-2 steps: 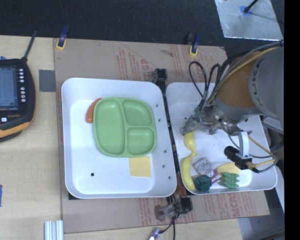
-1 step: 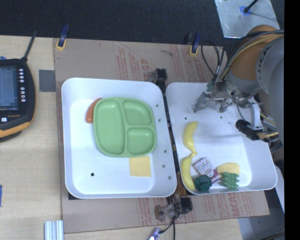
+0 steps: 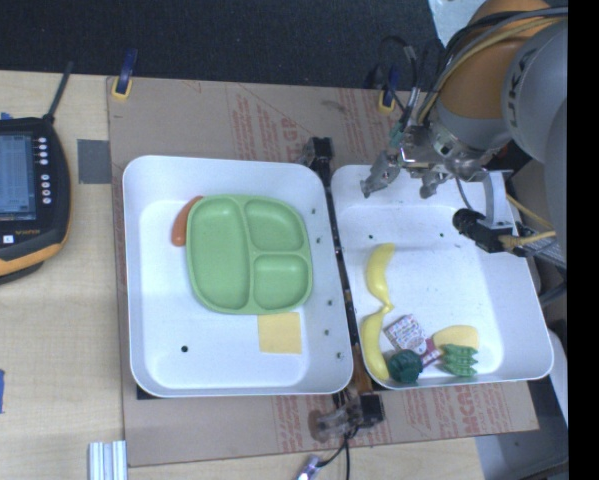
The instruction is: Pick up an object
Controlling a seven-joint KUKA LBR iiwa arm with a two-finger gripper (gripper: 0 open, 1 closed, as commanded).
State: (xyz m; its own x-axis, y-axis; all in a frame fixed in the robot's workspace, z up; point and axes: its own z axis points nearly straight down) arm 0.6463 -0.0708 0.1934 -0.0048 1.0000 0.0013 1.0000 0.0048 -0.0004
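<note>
Bench (image 3: 49,328) carries 2 white bins side by side on cardboard. Left bin (image 3: 149,298), centre of frame: green 3-compartment tray (image 3: 249,253), an orange item (image 3: 181,223) poking out from under its left edge, yellow square (image 3: 280,333) just below the tray. Right bin (image 3: 499,298): banana (image 3: 380,271) mid-left, second banana (image 3: 373,346) along the lower-left wall, then a cluster at the bottom: printed packet (image 3: 404,330), dark green piece (image 3: 403,366), yellow piece (image 3: 459,336), green toy (image 3: 460,360). Arm (image 3: 509,58) upper right. Pincer (image 3: 407,176) over the right bin's top edge, fingers spread apart, nothing between them. Teach pendant (image 3: 14,193) at far left.
</note>
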